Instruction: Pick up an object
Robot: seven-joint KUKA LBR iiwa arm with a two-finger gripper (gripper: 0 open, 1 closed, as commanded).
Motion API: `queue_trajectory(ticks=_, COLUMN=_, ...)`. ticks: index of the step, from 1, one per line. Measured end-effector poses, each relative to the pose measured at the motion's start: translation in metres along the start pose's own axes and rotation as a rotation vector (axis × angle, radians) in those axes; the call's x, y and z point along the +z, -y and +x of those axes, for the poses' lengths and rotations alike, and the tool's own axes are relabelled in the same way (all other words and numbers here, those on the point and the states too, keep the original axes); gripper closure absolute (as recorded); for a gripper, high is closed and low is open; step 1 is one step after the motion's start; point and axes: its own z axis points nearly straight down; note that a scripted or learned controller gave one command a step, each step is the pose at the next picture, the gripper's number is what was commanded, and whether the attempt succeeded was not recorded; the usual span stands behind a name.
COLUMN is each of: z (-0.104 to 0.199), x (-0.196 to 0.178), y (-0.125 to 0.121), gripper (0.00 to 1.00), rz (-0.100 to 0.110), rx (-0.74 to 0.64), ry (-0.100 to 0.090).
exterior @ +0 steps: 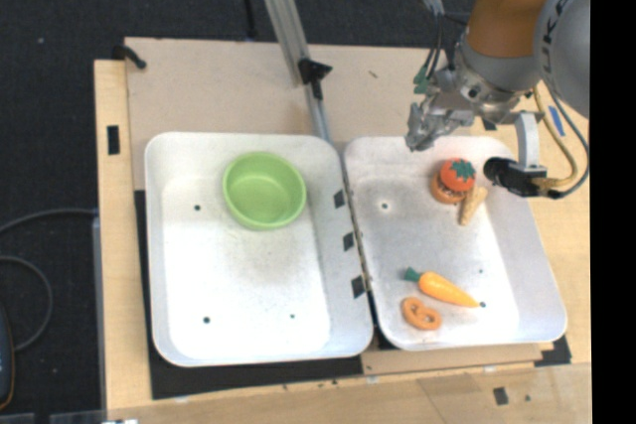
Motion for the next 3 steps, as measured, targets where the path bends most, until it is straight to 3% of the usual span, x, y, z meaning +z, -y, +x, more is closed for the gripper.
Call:
queue_trajectory(ticks=2, z=0.109, x=0.003, y=0.015, gripper=1.00, rz=0.000, rx=-0.002, ry=-0.002)
queue_trajectory(ticks=3, z=0.151, x=0.034, y=0.025, gripper=1.00, rz=0.002, rx=0.000, ry=0.000)
